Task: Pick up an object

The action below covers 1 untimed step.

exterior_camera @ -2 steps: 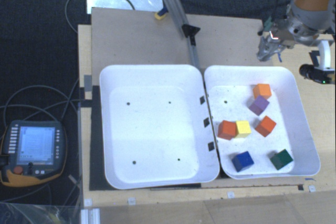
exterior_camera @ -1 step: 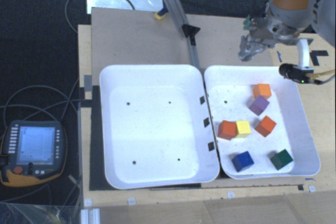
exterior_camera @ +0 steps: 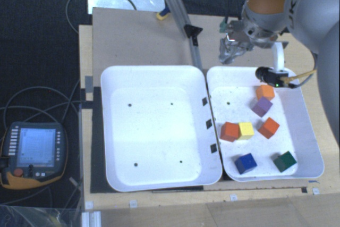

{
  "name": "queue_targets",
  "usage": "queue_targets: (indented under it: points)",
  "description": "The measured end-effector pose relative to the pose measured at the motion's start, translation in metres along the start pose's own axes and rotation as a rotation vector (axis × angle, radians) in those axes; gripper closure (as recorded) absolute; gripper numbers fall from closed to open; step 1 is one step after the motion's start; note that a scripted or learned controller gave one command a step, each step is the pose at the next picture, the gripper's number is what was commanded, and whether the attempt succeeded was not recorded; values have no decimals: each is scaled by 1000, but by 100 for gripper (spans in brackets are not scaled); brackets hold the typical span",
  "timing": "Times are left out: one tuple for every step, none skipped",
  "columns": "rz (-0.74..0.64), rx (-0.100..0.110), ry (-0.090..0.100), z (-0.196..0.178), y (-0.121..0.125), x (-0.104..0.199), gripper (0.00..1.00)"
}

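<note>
The grey arm (exterior_camera: 313,13) with its orange band comes in from the right and hangs its gripper (exterior_camera: 231,55) above the far edge of the right bin (exterior_camera: 305,130), near the corner where the two bins meet. Nothing sits between its fingers; whether they are spread or closed I cannot tell from here.

All the blocks lie in the right bin. Farthest back is an orange block (exterior_camera: 265,92), with a purple block (exterior_camera: 262,107) touching it on the near side. Nearer still, an orange-red block (exterior_camera: 269,128) sits slightly to the right. Toward the bin's middle a red-orange block (exterior_camera: 229,131) and a yellow block (exterior_camera: 246,130) rest side by side, touching. At the near end a blue block (exterior_camera: 245,162) and a dark green block (exterior_camera: 285,161) lie apart from each other.

The left bin (exterior_camera: 154,125) stands just beside the right one. On the floor to the far left lies a teach pendant (exterior_camera: 32,154) with its cable.
</note>
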State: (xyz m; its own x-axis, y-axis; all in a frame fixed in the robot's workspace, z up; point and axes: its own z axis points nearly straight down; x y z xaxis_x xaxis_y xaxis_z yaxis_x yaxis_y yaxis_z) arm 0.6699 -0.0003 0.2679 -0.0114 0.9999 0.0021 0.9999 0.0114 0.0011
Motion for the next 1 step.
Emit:
queue_targets:
  points:
    - [-1, 0, 0, 3, -7, 62, 100]
